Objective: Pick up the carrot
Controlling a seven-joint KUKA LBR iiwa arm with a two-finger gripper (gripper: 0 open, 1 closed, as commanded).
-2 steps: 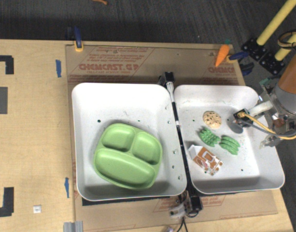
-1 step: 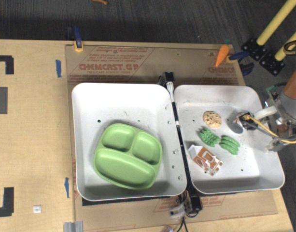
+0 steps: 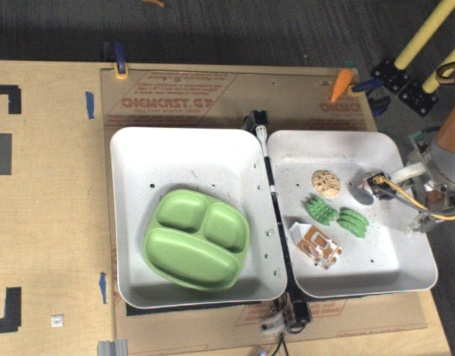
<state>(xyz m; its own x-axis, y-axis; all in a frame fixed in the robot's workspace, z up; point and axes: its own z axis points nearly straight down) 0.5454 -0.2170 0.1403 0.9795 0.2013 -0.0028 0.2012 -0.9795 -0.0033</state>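
Currently my gripper (image 3: 372, 185) sits low over the right part of the right bin (image 3: 416, 277), at the frame's right; whether it is apart or together I cannot tell, and nothing is seen clamped in it. The carrot (image 3: 341, 84) lies outside both bins, on the cardboard sheet (image 3: 168, 95) beyond the right bin's upper rim, its green top uppermost. In my judgement a sound pick calls for lifting clear of that rim, travelling toward the upper frame and descending across the carrot's narrow width. Nearby hazards: a blue clamp (image 3: 372, 86) just beside the carrot. Within the right bin lie a cookie (image 3: 326, 182), two green leafy pieces (image 3: 337, 216) and a waffle-like item (image 3: 318, 245). A green divided tray (image 3: 197, 238) occupies the left bin (image 3: 131, 169).
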